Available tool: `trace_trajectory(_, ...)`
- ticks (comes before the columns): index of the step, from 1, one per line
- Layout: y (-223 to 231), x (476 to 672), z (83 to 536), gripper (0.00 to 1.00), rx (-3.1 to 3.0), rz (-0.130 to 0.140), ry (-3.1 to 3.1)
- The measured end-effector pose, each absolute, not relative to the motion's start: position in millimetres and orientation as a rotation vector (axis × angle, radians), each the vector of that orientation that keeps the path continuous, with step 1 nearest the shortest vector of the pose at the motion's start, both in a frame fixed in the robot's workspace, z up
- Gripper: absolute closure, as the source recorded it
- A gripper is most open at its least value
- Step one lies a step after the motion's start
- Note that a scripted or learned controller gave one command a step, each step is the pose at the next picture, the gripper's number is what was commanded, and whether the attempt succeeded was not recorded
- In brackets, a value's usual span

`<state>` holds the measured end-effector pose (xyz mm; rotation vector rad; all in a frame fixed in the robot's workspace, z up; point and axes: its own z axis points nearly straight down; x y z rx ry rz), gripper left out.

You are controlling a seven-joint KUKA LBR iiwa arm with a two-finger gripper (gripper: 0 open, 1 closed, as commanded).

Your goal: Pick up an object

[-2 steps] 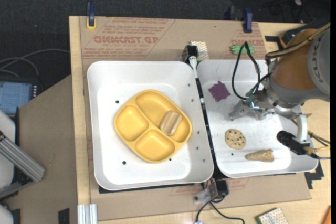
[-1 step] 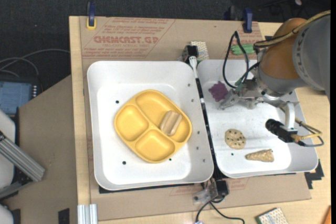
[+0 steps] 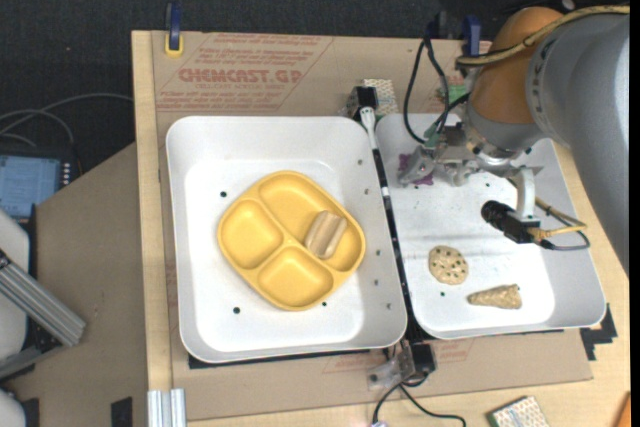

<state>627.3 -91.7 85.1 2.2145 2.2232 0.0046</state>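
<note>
In the left white bin, a yellow divided plastic plate holding a tan bread roll; in the right white bin, a round chocolate-chip cookie left of a tan wedge-shaped pastry.

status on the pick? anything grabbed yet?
Done: nothing visibly picked. The cookie and the tan wedge-shaped piece lie loose in the right bin; a beige piece sits in the yellow divided plate in the left bin.
In hand: the gripper is low over the right bin's far left corner, near something purple; a grasp can't be confirmed.
Left: secure and lift an object.
</note>
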Motion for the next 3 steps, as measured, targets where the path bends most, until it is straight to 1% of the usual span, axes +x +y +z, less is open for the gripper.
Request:
trace_trajectory(1,-91.7,668.6,85.3,0.00,2.216,0.004,2.221)
trace_trajectory(2,-105.1,580.5,84.2,0.00,2.231,-0.008,2.222)
trace_trajectory(3,-100.2,604.8,84.7,0.00,2.218,0.002,2.220)
